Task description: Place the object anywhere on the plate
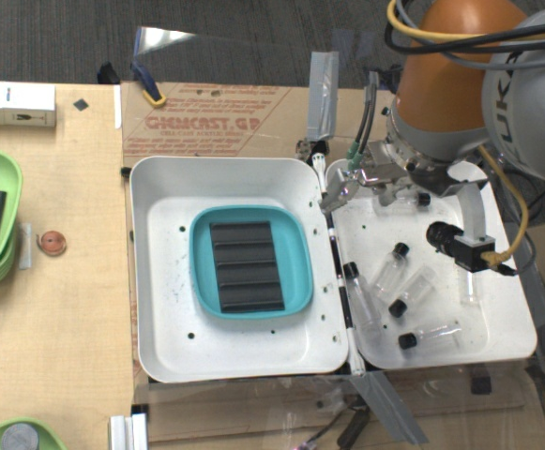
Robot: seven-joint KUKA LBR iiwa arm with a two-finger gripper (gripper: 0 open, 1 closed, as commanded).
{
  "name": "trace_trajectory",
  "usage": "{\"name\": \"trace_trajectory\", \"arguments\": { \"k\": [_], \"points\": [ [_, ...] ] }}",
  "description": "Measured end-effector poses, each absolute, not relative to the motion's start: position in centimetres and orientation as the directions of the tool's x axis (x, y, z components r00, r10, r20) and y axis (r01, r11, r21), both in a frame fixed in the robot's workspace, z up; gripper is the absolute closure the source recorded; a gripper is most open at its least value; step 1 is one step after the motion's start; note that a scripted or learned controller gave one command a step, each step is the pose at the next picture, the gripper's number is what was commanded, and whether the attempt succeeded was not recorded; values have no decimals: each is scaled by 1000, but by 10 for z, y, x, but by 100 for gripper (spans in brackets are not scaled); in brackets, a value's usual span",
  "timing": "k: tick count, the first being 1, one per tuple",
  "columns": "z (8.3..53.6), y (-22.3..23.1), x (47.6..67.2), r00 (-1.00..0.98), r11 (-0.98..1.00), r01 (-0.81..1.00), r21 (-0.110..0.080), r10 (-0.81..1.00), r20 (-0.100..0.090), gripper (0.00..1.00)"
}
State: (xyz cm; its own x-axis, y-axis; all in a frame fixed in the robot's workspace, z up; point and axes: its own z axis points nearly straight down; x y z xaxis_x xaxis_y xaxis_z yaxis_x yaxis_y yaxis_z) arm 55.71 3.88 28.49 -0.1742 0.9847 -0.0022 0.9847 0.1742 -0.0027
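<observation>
A teal plate (297,261) sits in the middle of the left white bin (159,279). A black ribbed block (246,265) lies flat on the plate. My gripper (343,186) hangs at the far left corner of the right bin (507,331), close to the divider between the bins. Several clear vials with black caps (391,268) lie loose in the right bin, in front of the gripper and apart from it. One more vial (351,276) rests against the divider.
Printed cardboard (206,120) lies behind the left bin. On the wooden bench to the left are a green tray (5,181) holding a dark object, a white box (14,106) and a small orange disc (52,243). The arm's orange band (460,36) looms over the right bin's far side.
</observation>
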Motion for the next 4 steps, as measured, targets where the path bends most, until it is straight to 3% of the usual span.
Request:
{"name": "trace_trajectory", "arguments": {
  "k": [1, 2, 3, 4],
  "points": [
    [269, -31, 499, -236, 236, 972, -3, 972, -1, 0],
    [329, -121, 549, -302, 302, 953, -3, 953, -1, 0],
    [441, -223, 574, -450, 450, 893, -1, 893, -3, 0],
    [228, -222, 484, -265, 265, 964, -2, 964, 0, 0]
  ]
}}
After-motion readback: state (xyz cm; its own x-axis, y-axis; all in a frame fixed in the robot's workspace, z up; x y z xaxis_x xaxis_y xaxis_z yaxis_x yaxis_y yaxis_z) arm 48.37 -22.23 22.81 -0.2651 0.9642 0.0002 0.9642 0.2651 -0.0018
